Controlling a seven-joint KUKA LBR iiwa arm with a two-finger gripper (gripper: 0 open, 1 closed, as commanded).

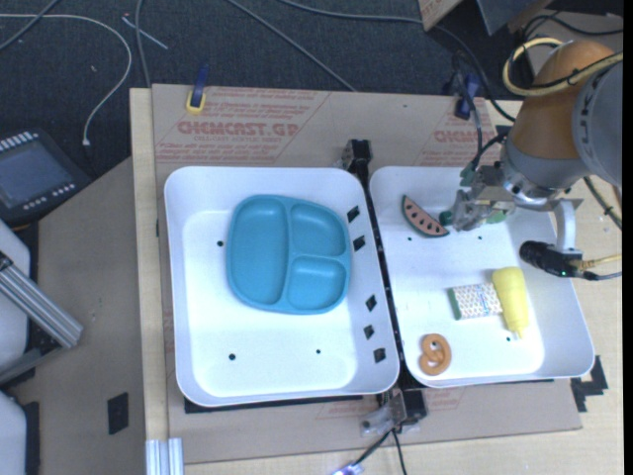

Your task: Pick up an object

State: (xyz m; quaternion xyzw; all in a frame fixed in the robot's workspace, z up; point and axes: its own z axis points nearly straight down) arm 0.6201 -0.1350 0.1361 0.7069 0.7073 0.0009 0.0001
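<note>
**Arm bent low over the right bin, beside the watermelon slice**

The arm (564, 107) comes in from the right edge, its orange band curving down into the grey wrist, and the gripper (473, 209) hangs over the upper part of the right bin (564, 359). Whether the claw is released or clenched cannot be told: the wrist body and cables hide its tips. Nothing shows between them, so no grasp can be claimed.

Counted from left to right: two white bins sit side by side on the bench. The left bin (198, 354) holds one thing, a blue plate (287, 253) with three compartments, lying flat near the bin's middle. The right bin holds four things. One watermelon slice (423, 217) lies in its upper left part, just beside the gripper, to the gripper's left. One pretzel (433, 353) rests near the front rim. One small patterned sponge (476, 301) lies near the bin's centre, and one yellow block (510, 298) lies just beside it on the right, the two close or touching.

The watermelon slice is a thin curved wedge, dark red-brown with darker seed spots, its arc bowed toward the bin's front. It lies flat on the white floor
</note>
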